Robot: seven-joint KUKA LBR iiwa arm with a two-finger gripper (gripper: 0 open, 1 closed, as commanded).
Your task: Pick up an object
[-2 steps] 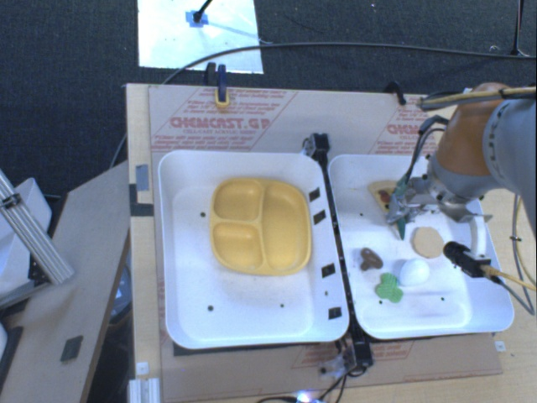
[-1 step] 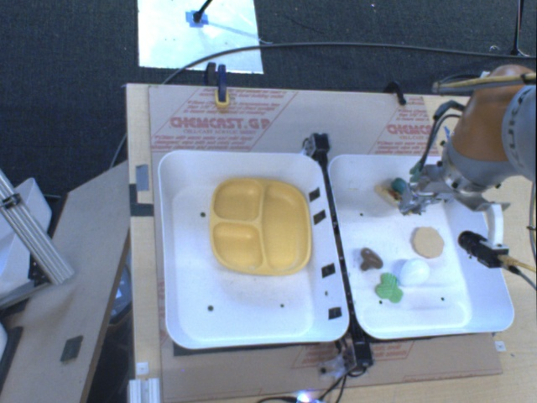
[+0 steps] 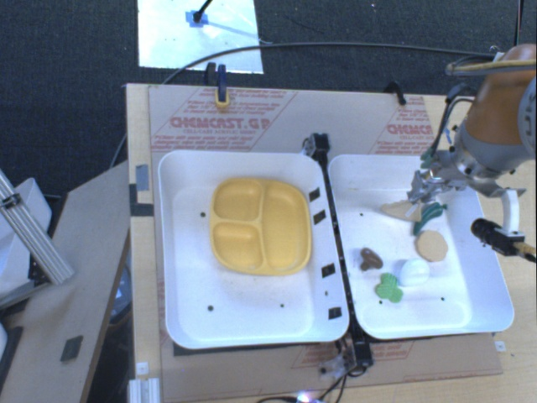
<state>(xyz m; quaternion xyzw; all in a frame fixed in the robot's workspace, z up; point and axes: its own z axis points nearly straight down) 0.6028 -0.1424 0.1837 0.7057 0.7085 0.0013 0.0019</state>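
The right bin [image 3: 470, 313] holds several small objects: a tan flat piece [image 3: 396, 211], a teal curved piece [image 3: 430, 215], a round tan cookie-like disc [image 3: 432, 245], a white ball [image 3: 414, 271], a green leafy piece [image 3: 388, 289] and a small brown lump [image 3: 370, 260]. My gripper [image 3: 430, 185] hangs over the upper right part of this bin, just above the tan flat piece and the teal piece. I see nothing held between its fingers.
The left bin [image 3: 180, 225] holds a yellow divided plate [image 3: 259, 226]. A black clamp strip [image 3: 325, 225] runs between the two bins. The orange and grey arm [image 3: 499, 112] reaches in from the right. A black part [image 3: 495, 237] sticks out by the right bin's edge.
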